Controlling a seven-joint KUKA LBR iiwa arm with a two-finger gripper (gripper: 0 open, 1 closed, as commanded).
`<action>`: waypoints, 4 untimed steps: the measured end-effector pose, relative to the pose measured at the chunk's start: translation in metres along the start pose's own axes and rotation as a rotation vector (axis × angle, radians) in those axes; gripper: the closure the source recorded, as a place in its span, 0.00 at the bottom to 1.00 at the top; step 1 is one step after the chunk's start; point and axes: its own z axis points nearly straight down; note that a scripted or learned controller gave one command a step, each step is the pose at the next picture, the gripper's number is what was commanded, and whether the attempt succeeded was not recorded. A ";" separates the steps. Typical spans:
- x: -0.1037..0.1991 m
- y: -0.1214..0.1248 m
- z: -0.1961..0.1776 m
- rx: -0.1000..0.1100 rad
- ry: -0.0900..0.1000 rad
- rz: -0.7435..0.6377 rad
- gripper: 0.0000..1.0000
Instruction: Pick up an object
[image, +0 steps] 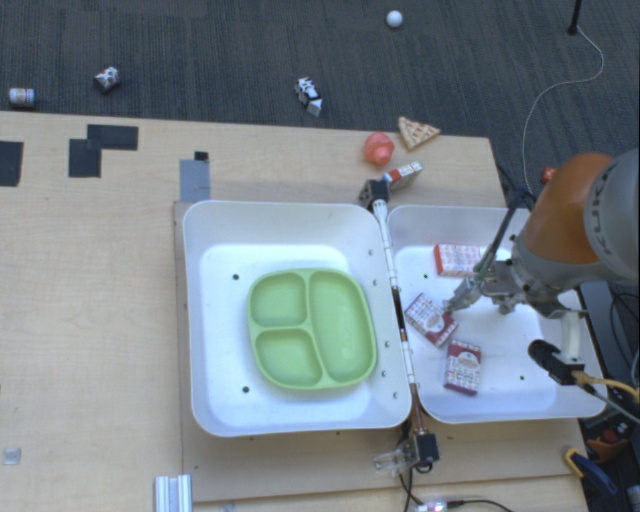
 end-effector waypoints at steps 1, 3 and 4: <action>0.024 -0.057 -0.002 -0.007 -0.004 0.004 0.00; 0.025 -0.055 -0.013 -0.011 -0.004 0.002 0.00; 0.044 -0.075 -0.005 -0.029 -0.023 0.014 0.00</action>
